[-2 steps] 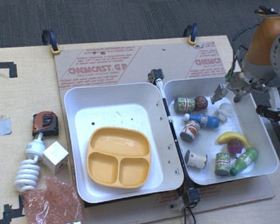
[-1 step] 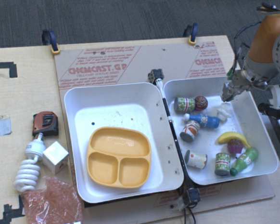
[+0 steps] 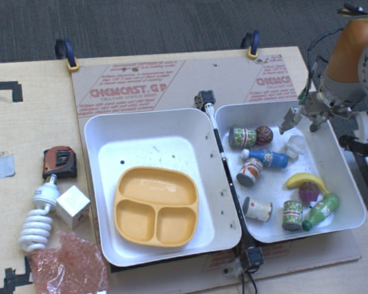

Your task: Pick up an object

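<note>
The right bin (image 3: 344,162) holds several small items: a green-labelled can (image 3: 241,137), a dark red ball (image 3: 263,134), a blue bottle (image 3: 268,159), a white lump (image 3: 293,146), a red and white can (image 3: 250,171), a banana (image 3: 305,180), a green bottle (image 3: 321,210) and a white cup (image 3: 258,209). My gripper (image 3: 301,121) hangs over the far right part of this bin, just above the white lump. Its two dark fingers are spread open with nothing between them.
The left bin (image 3: 101,143) contains a yellow divided plate (image 3: 155,205). On the bench to the left lie a tape measure (image 3: 59,162), a spiral light bulb (image 3: 38,218), a white cube (image 3: 73,204) and a pink plastic bag (image 3: 67,273).
</note>
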### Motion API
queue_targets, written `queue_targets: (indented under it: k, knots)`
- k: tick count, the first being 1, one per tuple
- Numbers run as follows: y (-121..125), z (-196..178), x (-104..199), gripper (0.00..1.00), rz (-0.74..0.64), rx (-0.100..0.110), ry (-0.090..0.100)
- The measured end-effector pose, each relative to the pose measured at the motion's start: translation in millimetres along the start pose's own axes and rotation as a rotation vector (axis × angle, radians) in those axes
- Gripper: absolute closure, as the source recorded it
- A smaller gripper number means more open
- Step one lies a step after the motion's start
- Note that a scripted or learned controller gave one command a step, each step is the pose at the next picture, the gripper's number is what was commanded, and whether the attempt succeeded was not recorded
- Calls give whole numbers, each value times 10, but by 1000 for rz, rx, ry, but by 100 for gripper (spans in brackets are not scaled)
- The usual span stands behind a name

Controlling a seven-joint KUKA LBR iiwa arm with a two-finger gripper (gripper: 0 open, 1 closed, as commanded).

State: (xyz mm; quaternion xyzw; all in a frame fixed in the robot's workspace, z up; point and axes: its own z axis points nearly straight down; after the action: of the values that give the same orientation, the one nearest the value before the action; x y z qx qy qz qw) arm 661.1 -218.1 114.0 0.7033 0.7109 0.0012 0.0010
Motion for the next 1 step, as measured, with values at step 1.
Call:
queue_targets:
  k: [1]
  knots:
    - [-123, 210, 255, 0, 8, 3, -1]
